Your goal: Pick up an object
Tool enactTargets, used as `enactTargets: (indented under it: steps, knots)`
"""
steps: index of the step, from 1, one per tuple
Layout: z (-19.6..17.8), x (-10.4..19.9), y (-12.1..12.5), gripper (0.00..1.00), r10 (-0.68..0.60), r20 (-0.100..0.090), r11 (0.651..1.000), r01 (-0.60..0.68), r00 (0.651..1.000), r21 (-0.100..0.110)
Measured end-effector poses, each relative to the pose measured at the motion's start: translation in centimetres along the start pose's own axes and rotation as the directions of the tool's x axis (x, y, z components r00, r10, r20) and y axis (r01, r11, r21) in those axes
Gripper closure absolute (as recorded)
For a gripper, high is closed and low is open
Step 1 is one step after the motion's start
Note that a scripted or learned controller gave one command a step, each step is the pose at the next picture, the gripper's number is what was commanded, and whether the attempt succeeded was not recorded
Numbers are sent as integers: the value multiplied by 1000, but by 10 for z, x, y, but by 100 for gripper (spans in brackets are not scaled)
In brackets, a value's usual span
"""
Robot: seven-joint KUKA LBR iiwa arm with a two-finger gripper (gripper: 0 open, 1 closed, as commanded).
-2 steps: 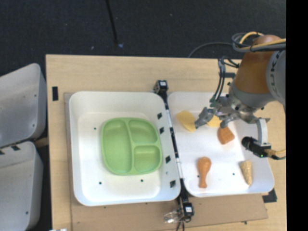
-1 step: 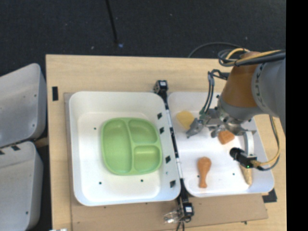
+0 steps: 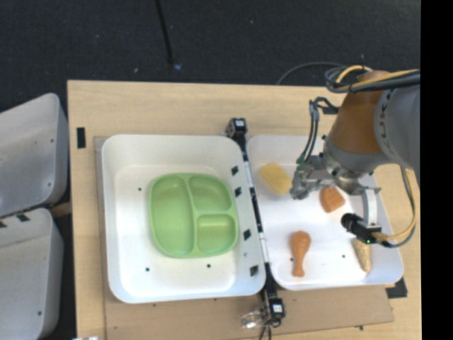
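In the right bin [image 3: 283,278] lie a pale yellow lump [image 3: 275,177] at the upper left, an orange piece [image 3: 331,200] in the middle, a chicken drumstick [image 3: 299,251] near the front, and a tan piece [image 3: 363,255] at the right front. My gripper [image 3: 306,185] hangs low over the bin, between the yellow lump and the orange piece. The wrist hides its fingers.
The left bin [image 3: 127,275] holds a green divided plate [image 3: 192,214]. Small black clips run along the divider [image 3: 249,211] between the bins. Cables loop behind the arm [image 3: 368,119] at the upper right. A black fitting [image 3: 359,227] sits over the right bin's right side.
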State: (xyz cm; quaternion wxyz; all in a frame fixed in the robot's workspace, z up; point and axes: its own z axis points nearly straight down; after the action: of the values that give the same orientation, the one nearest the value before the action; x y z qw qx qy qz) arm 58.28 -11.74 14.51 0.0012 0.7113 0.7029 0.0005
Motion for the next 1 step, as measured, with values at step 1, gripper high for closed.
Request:
enactTargets:
  steps: [1]
  knots:
    - [-43,-4,3,100,-2,0,1000,2,1000,-2]
